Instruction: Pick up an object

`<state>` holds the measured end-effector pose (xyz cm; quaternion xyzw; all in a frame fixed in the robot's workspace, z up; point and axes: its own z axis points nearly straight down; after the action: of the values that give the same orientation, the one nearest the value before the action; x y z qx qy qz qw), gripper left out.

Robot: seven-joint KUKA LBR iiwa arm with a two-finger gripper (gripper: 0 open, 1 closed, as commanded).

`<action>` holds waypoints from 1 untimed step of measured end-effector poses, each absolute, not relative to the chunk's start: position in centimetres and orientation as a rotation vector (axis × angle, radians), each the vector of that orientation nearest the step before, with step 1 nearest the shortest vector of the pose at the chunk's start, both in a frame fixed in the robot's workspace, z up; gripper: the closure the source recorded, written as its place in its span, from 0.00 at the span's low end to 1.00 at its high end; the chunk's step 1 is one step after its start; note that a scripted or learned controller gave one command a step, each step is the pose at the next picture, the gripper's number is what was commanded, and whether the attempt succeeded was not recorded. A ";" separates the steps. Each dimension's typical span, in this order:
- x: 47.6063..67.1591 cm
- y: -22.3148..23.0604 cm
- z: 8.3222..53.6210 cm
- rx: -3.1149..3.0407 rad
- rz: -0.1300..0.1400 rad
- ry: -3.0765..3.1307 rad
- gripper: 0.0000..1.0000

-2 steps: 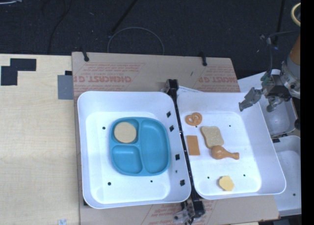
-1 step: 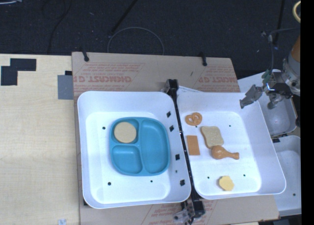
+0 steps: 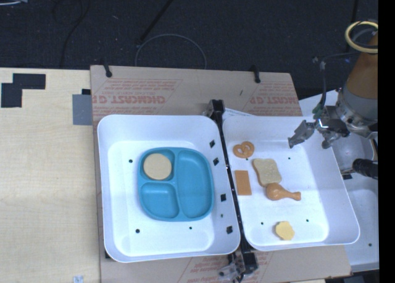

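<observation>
1. Right bin [image 3: 333, 214] as landmark: holds a pretzel [image 3: 244, 149] near its top-left corner, a bread slice [image 3: 267, 171] at centre, a cracker [image 3: 243, 183] just left of the bread.
2. Drumstick [image 3: 282, 193] just below the bread, touching or nearly touching it; yellow chunk [image 3: 284, 230] near the bin's lower edge, apart from the rest.
3. Gripper [image 3: 315, 132] over the bin's upper right part, well apart from all the food; fingers spread wide, holding nothing.
4. Left of the bin: left bin [image 3: 117, 238] with a blue tray [image 3: 191, 183]; round cookie [image 3: 157, 166] in the tray's top-left compartment.
5. Nothing lying between gripper and food.
</observation>
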<state>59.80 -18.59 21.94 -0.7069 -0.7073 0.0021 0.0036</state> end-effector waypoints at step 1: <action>60.0 -18.5 15.6 -2.217 0.006 -2.217 0.00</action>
<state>60.03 -18.45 15.55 -0.7070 -0.7072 0.0018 0.0031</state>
